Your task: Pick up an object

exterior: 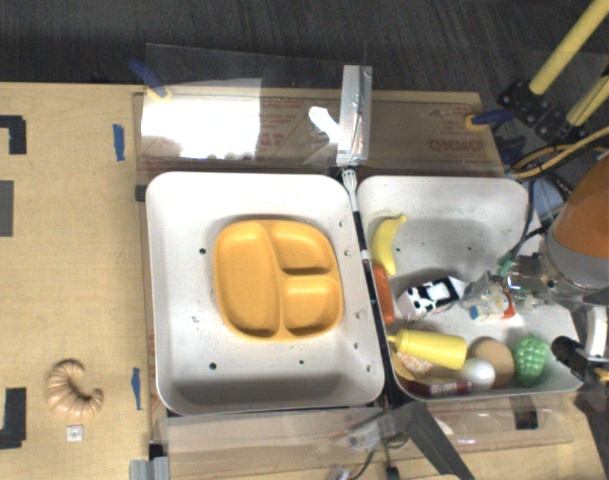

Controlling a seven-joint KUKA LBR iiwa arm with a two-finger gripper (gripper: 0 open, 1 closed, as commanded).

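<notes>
Over right bin (504, 200), right of black-and-white toy cow (431, 295): gripper (496, 293) hovering, finger state impossible to tell. Below cow: yellow bottle (434, 347), brown egg (492, 356), green ball (531, 358) lying along bin's near wall. Above cow: banana (385, 242) resting. Left bin (174, 298) carrying orange divided tray (277, 276).

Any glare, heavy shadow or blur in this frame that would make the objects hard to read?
Camera view: strong glare on the clear panel behind the left bin washes out its surface; soft shadow pools along that bin's near wall; the orange tray and banana read sharply; the arm at the right edge is soft and its gripper cannot be made out; small items near the green ball crowd together.
</notes>
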